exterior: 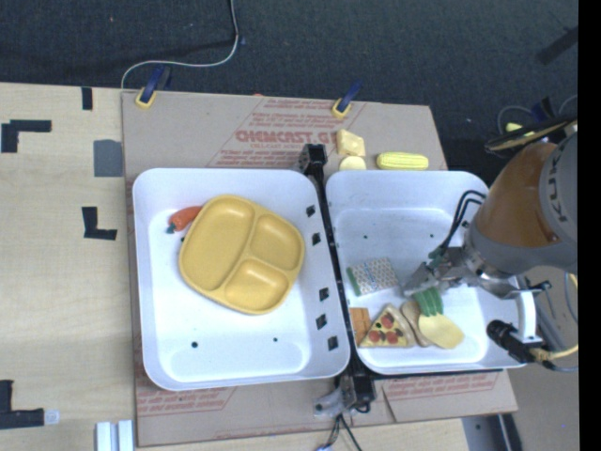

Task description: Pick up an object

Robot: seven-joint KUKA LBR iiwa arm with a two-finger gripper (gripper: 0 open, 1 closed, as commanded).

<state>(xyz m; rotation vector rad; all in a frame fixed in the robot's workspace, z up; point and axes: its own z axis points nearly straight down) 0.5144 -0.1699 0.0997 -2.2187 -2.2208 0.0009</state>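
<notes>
In the right bin [394, 205] my gripper [427, 287] hangs low over a cluster of toy food near the front. Right under it lies a green piece [430, 302], next to a pale yellow piece [441, 332] and a brown piece [411, 312]. A pizza slice [385, 329] rests to the left, beside an orange-brown strip [361, 324]. A grey mesh piece with a green edge [372, 274] lies further back. I see nothing lifted between the fingers.
The left bin [160, 346] holds a yellow divided plate [241, 252] and an orange carrot [184, 217] by its back left rim. Behind the bins on the cardboard sit a corn cob [402, 162] and two pale yellow pieces [350, 145].
</notes>
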